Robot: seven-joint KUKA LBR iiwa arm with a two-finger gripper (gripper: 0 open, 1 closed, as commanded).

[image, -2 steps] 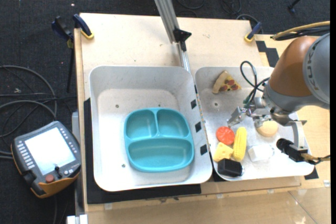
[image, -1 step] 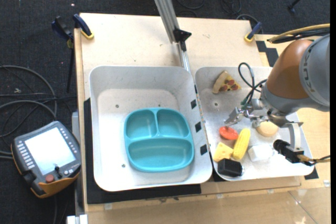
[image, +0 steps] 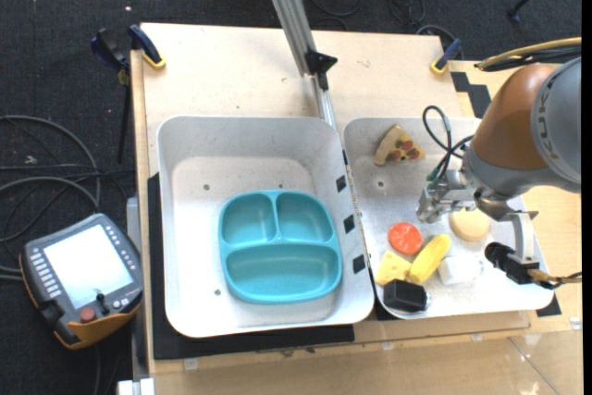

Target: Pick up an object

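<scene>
We are seeing a teal divided tray (image: 277, 247) lying in the left bin (image: 176, 199), three compartments up. In the right bin (image: 365, 153), a pizza slice toy (image: 397, 146) is resting at the far end. Nearer, a red round piece (image: 404, 238), a yellow banana-like piece (image: 429, 258) running on a diagonal, near-left to far-right, and a black block (image: 405, 295) are crowding together. The gripper (image: 437, 203) is hanging just right of them; we cannot tell how its jaws stand. We are reading no lettering
</scene>
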